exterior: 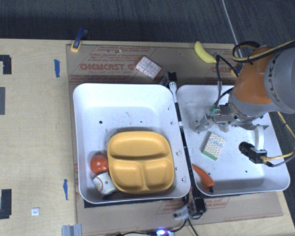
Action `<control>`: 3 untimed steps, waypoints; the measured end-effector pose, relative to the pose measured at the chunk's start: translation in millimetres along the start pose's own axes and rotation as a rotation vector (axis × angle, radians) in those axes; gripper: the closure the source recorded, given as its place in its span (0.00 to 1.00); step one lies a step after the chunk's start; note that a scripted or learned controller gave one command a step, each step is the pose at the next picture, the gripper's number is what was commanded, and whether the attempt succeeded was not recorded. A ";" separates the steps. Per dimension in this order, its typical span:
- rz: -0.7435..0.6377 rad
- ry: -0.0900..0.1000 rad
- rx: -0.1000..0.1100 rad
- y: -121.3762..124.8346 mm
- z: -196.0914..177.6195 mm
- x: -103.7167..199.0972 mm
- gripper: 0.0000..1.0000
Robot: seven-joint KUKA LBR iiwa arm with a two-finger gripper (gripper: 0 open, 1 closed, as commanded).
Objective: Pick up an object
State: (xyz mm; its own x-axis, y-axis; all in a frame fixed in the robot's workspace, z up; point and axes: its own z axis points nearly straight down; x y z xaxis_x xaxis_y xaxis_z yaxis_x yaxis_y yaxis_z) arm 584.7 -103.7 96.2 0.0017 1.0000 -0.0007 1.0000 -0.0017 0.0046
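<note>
While arm reaches into right bin (275,178), gripper (212,118) finger state cannot be told; patterned card (214,145) lies just below, apart. Yellow tray (140,160) in left bin (88,107).

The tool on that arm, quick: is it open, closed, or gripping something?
Tool: cannot be told; it hangs over the right bin, beside the small speckled sponge.

Yellow tray (139,160) half hides red ball (99,163).
</note>
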 end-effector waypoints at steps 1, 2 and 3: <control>-0.001 0.000 0.001 -50.2 10.0 0.7 0.00; -0.001 0.000 -0.004 -48.6 -0.9 0.9 1.00; -0.001 0.001 -0.002 -49.2 -0.1 0.9 0.00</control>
State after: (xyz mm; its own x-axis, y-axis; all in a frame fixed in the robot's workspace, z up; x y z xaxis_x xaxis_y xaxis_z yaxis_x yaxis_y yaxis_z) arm 535.6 -102.6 96.1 0.0011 1.0000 0.0000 1.0000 -0.0011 0.0063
